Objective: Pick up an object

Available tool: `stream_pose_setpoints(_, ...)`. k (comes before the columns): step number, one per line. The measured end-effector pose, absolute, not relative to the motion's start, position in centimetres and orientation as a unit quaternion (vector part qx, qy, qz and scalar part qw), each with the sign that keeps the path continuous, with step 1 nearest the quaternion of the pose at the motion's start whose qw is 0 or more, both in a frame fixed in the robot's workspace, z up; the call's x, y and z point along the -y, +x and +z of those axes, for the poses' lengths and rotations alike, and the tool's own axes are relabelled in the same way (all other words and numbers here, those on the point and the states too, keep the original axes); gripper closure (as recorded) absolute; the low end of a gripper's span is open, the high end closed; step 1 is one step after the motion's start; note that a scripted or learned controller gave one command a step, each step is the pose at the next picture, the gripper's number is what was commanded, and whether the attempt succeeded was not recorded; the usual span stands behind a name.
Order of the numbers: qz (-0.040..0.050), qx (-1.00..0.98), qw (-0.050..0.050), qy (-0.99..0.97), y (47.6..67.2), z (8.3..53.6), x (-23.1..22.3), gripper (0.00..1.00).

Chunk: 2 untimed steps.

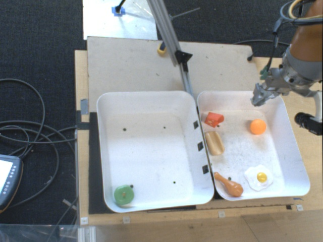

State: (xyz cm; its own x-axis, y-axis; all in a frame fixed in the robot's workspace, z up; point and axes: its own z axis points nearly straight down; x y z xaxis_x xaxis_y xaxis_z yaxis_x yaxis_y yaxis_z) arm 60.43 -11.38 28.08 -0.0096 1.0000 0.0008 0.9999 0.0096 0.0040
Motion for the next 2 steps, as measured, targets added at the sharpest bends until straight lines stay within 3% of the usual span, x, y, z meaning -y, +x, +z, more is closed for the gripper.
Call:
stream_pose_setpoints(1, 0.0007, -0.711, -0.001, 0.703, 60.2, 26.9, 5.7, 1.00)
stream_pose_setpoints(2, 0.0012, -0.711, 0.000, 0.703, 61.6, 25.4, 0.2, 1.00)
